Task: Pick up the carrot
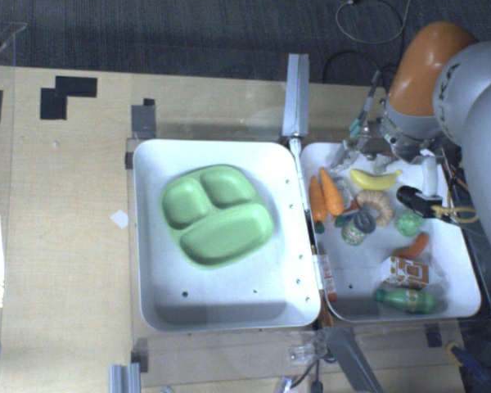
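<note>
Glossy white plastic bins [147,244], matt green tray [218,215], pale wood bench [57,244]

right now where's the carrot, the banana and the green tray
carrot [331,191], camera view, middle of its body
banana [374,179], camera view, middle of its curve
green tray [218,215], camera view, central divider

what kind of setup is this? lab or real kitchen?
Most likely a robotics lab bench, not a kitchen. Two white bins are clamped side by side on a wooden bench, the food in the right one, such as the carrot and banana, looks like toys, and loose cable lies on carpet behind.
</note>
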Robot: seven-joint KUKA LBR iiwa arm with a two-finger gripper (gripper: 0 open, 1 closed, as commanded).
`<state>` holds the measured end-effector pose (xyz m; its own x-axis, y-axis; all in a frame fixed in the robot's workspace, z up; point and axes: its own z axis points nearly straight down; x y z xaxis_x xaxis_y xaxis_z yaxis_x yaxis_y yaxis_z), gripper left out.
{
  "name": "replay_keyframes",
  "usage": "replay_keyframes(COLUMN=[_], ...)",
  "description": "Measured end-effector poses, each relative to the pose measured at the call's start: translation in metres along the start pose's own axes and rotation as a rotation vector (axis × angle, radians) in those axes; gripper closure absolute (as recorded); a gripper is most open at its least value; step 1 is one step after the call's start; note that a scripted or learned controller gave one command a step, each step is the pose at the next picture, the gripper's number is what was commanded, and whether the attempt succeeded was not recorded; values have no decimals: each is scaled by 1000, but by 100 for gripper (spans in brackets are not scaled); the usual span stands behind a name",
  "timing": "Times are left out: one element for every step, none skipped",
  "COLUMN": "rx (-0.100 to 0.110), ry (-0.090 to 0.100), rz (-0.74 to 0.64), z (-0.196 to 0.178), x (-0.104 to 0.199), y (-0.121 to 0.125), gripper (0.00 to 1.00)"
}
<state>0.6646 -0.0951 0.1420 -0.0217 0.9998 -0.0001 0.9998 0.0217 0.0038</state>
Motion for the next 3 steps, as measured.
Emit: replay_keyframes(rx=[-6, -14, -5], ry=[-1, 0, 0], rz=[-243, -245, -234], z=[54, 40, -77], x=[8, 10, 71], y=[0, 3, -28], gripper=[0, 100, 100])
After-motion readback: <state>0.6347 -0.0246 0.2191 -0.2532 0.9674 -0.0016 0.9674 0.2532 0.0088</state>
